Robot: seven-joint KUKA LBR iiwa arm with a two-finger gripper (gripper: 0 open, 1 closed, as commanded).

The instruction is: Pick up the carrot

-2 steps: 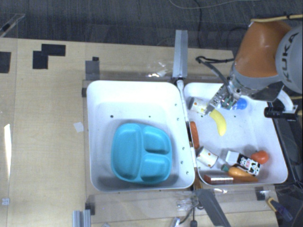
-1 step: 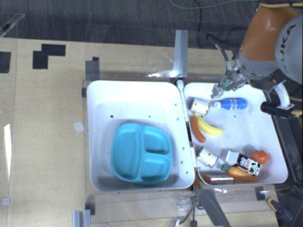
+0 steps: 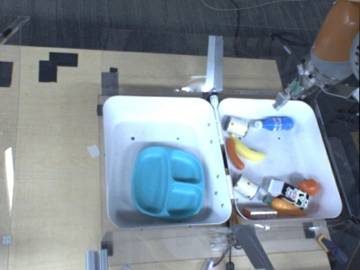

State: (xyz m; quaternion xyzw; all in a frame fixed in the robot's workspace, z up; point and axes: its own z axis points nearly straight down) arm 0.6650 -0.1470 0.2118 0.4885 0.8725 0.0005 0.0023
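Two shallow white bins sit side by side on a pale wooden bench. The carrot [image 3: 287, 205] lies flat in the right bin [image 3: 315, 151], close against its near wall and toward the near right corner, its length running roughly along that wall. The gripper [image 3: 281, 102] hangs over the far rim of the same bin, at the opposite side from the carrot, so nearly the whole depth of the bin separates the two. The fingers are too small and blurred to read; whether they are spread or pressed together cannot be told. Nothing is seen between them.

Around the carrot the room is tight. A small black-and-white box [image 3: 295, 194] lies touching or just over its far side, a red tomato [image 3: 309, 187] sits just beyond that (toward the right wall), and a white cup [image 3: 246, 188] lies to its left. The bin's near wall hems in the carrot's other side.

The middle of the right bin is more open: a banana [image 3: 250, 152] and a red sausage [image 3: 235, 153] lie near the divider, and a blue bottle [image 3: 274, 124] with a second white cup [image 3: 237, 127] lies near the far wall, just below the gripper. The left bin [image 3: 121, 128] holds a blue divided tray [image 3: 167, 180].
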